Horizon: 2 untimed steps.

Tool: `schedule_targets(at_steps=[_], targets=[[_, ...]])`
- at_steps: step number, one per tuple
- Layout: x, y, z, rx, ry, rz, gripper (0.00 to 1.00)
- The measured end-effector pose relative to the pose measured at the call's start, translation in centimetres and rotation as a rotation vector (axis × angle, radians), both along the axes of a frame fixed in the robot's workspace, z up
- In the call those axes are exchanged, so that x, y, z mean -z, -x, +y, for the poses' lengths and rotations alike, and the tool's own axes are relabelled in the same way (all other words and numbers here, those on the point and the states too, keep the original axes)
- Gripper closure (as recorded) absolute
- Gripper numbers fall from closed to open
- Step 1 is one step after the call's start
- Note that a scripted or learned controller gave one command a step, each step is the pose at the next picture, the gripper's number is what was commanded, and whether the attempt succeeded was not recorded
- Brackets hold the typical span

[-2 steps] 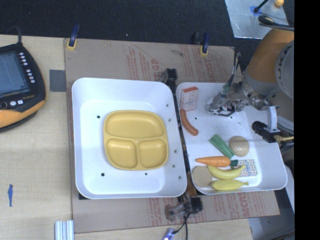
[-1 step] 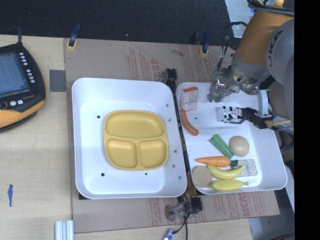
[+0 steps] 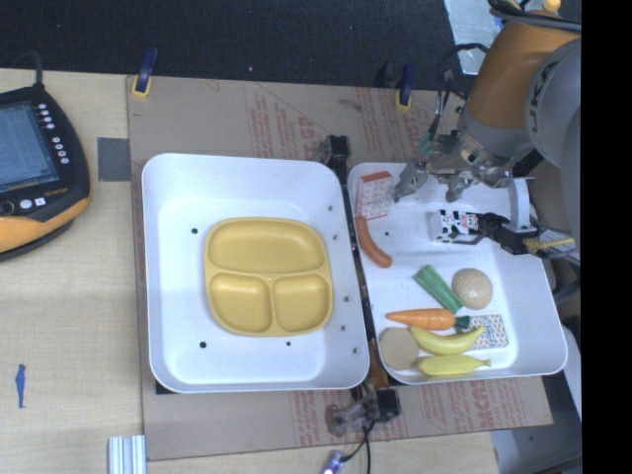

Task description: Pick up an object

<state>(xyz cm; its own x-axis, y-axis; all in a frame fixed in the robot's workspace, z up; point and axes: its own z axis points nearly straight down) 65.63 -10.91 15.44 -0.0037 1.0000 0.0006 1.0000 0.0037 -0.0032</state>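
Note:
My gripper (image 3: 431,187) hangs over the back part of the right bin (image 3: 538,294), open, with nothing between its fingers. Just left of it a red-and-white packet (image 3: 373,197) lies flat, and an orange-brown sausage (image 3: 373,242) lies below that. A black-and-white box (image 3: 454,225) sits just below and right of the gripper. Toward the front of the bin are a green piece (image 3: 434,286), a beige ball (image 3: 473,286), a carrot (image 3: 423,317), a banana (image 3: 449,340), a yellow piece (image 3: 452,365), a tan disc (image 3: 397,347) and a patterned card (image 3: 493,330).
The left bin (image 3: 168,265) holds a yellow divided plate (image 3: 268,275). A control pendant (image 3: 35,171) lies on the bench at far left. The arm's grey and orange body (image 3: 523,77) stands over the right bin's back right corner.

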Motion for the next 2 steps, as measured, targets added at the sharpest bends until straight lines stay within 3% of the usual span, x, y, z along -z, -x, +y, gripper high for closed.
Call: schedule_targets(at_steps=[1,2], targets=[[5.3,5.8,-2.9,-0.002,0.002,0.001,0.0],[6.4,0.6,-5.4,0.005,-0.012,0.034,0.0]])
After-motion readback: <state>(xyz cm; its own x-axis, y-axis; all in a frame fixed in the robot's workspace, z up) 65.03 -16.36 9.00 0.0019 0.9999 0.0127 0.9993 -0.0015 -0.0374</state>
